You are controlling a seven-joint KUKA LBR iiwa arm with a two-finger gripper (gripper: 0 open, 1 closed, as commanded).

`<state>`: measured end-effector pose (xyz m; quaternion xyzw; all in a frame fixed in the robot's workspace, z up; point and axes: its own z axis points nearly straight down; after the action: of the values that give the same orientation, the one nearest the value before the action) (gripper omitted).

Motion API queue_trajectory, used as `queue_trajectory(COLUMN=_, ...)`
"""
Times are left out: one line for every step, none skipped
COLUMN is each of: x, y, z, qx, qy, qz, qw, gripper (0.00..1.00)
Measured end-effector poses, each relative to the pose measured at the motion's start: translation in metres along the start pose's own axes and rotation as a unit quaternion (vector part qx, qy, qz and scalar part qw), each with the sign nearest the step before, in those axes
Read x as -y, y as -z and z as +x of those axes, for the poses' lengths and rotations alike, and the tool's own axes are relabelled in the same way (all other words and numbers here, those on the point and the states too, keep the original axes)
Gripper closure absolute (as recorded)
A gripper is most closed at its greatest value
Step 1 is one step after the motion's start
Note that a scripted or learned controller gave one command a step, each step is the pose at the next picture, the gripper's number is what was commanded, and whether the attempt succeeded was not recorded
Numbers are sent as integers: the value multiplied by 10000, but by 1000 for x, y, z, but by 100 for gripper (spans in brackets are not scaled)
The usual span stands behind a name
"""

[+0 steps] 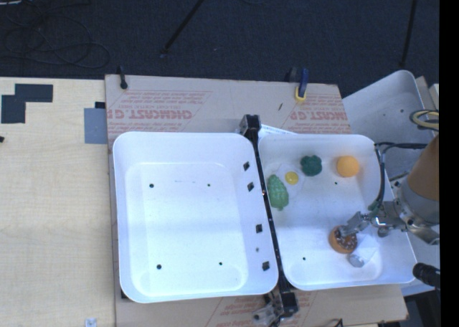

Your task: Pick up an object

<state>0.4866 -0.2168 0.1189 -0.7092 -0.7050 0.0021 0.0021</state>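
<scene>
My gripper (349, 230) reaches in from the right, low over the front right part of the right bin (323, 279). Its tip is right at a round brown-orange object (343, 242); whether it holds that object cannot be made out. A small pale grey piece (356, 260) lies just in front of it. Further back in the same bin are an orange ball (348, 166), a dark green lump (310, 166), a small yellow piece (291, 177) and a light green leafy object (277, 193) near the left wall.
The left bin (122, 175) stands beside the right one, with a black divider strip (259, 204) between them. Both rest on a cardboard sheet (179, 107). A clamp (302, 85) grips the cardboard's back edge. The arm's body (423, 189) overhangs the right rim.
</scene>
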Motion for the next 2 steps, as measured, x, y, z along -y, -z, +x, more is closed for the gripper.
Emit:
queue_trajectory(x=-2, y=10, z=2, qx=-8, qy=-7, qz=-14, qw=10000, gripper=100)
queue_trajectory(x=4, y=77, z=98, qx=-22, qy=76, qz=-45, qw=10000, gripper=100)
